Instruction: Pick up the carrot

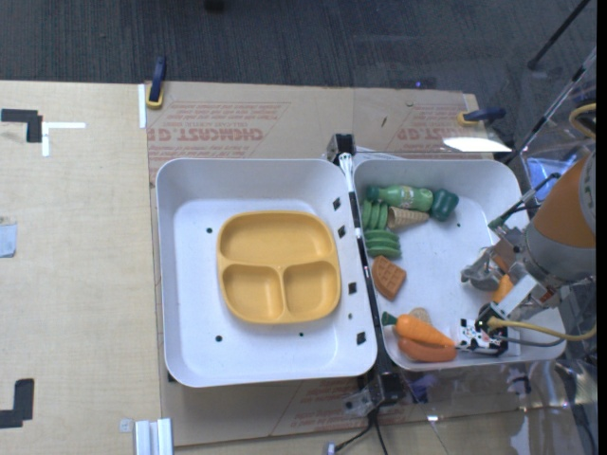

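The carrot point(424, 331) lies at the right bin's point(438, 271) near wall, apart from my gripper point(497, 287), which hangs over the same bin; whether it is spread I cannot tell.

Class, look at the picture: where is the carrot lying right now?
In the camera view, the carrot lies in the right-hand bin, near its front wall, just below the brown waffle-like piece.

A robotics lab; a robot arm point(561, 226) beside a cardboard-covered bench point(76, 254), sheets held by clamps point(156, 83); carpet point(332, 27) beyond.
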